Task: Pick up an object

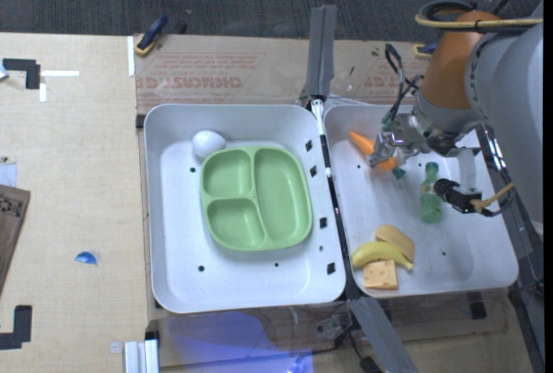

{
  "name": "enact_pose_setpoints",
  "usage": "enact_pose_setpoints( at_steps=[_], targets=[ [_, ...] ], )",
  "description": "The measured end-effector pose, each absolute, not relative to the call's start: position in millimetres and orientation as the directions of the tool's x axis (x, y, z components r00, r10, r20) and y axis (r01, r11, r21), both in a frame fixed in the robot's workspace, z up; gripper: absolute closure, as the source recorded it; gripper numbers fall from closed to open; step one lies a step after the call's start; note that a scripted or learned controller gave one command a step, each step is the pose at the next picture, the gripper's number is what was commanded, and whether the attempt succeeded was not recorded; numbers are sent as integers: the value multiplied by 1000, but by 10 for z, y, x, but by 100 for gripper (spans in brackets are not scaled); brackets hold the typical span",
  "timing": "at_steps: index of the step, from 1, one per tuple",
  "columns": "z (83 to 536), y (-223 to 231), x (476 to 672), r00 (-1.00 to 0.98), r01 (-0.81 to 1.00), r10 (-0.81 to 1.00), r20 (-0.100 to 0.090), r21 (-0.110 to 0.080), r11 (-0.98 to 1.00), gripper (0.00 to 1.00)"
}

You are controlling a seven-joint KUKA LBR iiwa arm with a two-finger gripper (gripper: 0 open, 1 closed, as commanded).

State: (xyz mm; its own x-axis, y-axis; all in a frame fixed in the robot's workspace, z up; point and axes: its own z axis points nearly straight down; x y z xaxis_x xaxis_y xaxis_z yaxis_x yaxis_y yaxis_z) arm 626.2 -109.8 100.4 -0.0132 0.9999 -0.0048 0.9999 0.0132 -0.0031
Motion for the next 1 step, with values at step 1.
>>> enact_pose_setpoints(
  at_steps=[1],
  targets=[
    [1914,-642,6406,-136,991,991,-2,-1,136,100]
  ],
)
